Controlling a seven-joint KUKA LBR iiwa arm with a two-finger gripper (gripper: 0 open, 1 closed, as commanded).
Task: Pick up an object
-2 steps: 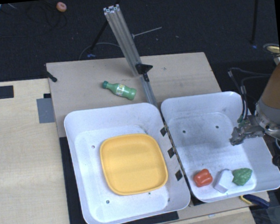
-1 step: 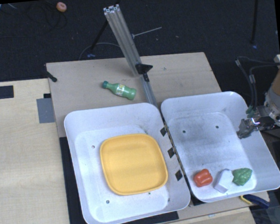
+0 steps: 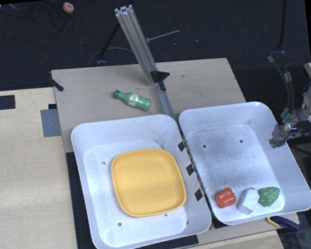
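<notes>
In the right bin (image 3: 232, 157), three small objects lie along the near edge: a red pepper-like piece (image 3: 226, 197), a white-grey block (image 3: 247, 200) and a green leafy piece (image 3: 269, 196). A square yellow plate (image 3: 148, 181) rests in the left bin (image 3: 92, 156). My gripper (image 3: 282, 133) sits at the far right, over the right bin's right rim, well away from the three objects and above them in the image. Nothing shows between its fingers.
A green bottle (image 3: 133, 99) lies on the bench behind the left bin. A slanted aluminium rail (image 3: 142, 44) rises behind the bins, ending near their junction. Black clips (image 3: 189, 169) join the two bins along the middle.
</notes>
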